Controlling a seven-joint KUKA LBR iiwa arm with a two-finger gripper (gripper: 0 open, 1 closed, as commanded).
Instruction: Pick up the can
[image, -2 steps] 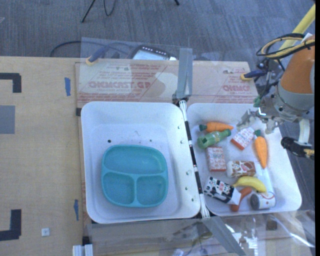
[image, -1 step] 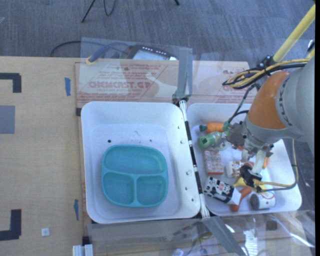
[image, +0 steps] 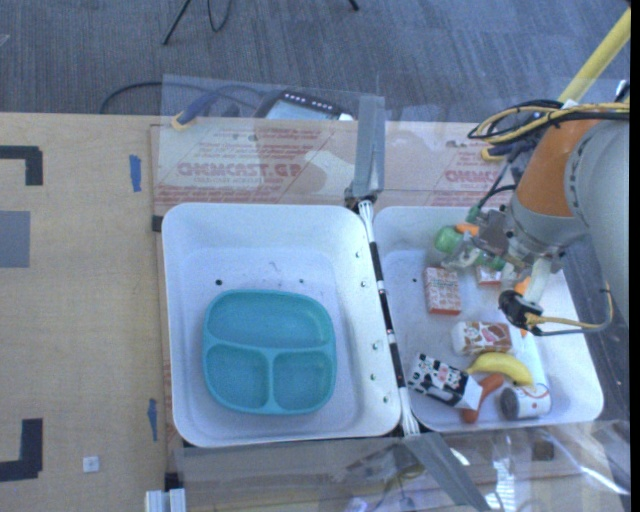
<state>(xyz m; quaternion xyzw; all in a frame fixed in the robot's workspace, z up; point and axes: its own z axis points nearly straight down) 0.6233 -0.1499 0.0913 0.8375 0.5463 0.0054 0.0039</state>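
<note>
The can (image: 527, 401), white and red with a dark grey end, lies on its side in the front right corner of the right bin (image: 400, 262). My gripper (image: 484, 250) is low over the back of that bin, well behind the can and apart from it. It hangs just right of a green toy (image: 447, 239), and a small red-and-white item (image: 489, 276) sits under its body.
A red snack box (image: 442, 290), a brown-and-white packet (image: 481, 336), a banana (image: 501, 367), an orange carrot (image: 471, 399) and a black-and-white carton (image: 438, 378) crowd the right bin around the can. The left bin (image: 185, 300) holds a teal divided plate (image: 268, 351).
</note>
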